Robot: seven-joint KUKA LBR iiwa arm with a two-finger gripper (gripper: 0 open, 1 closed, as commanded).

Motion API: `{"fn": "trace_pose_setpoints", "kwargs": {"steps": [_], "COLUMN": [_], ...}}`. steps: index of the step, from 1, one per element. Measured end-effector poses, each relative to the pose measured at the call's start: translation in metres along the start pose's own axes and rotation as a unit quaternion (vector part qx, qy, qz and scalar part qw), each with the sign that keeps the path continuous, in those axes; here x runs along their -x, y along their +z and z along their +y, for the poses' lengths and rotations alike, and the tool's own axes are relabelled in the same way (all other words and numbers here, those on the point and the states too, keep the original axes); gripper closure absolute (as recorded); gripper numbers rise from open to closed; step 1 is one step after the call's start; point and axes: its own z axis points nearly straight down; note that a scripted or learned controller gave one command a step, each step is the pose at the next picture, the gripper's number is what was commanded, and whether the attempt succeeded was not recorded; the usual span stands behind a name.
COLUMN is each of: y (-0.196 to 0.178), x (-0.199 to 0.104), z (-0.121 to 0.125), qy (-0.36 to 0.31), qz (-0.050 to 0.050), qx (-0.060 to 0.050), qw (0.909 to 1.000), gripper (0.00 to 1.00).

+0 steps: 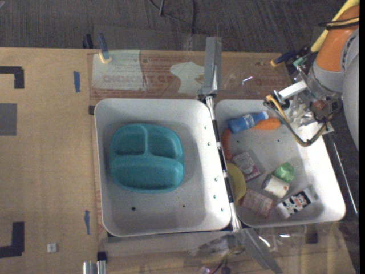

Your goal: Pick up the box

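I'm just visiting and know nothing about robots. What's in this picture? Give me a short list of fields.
left bin: holds a teal divided tray
right bin: holds a blue bottle, a green item, a yellow item, a black-and-white box, and small packets
arm: over the right bin's far right corner
gripper: nothing visibly held

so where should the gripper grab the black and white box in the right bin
Probably across the short width of the black and white box, coming from straight above. It lies flat and slanted near the right bin's front corner, clear of the small carton beside it.
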Motion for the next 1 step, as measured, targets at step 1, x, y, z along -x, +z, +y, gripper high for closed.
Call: {"fn": "trace_pose_setpoints", "kwargs": {"steps": [1], "y": [-0.0564], "x": [0.0136], "z": [0.0456], "qy": [0.112], "qz": [0.002], "qx": [0.002], "qw": [0.9937], "gripper": [1.00]}}
